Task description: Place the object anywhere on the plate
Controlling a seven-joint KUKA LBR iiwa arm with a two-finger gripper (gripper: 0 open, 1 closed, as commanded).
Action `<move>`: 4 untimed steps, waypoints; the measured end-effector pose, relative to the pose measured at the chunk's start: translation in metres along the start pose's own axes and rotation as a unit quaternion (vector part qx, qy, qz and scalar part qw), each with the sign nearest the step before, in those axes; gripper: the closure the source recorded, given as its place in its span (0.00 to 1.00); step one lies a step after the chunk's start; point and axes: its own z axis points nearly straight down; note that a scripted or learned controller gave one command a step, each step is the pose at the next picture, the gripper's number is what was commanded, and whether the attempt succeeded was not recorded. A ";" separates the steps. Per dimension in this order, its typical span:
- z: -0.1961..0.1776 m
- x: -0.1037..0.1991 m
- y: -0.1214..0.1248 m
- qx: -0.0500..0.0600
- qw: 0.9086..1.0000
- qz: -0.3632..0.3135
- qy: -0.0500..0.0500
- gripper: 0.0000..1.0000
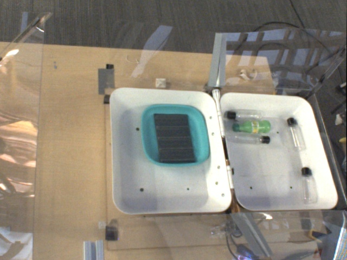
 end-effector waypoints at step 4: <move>0.019 0.044 0.017 0.000 0.996 0.086 0.000 0.00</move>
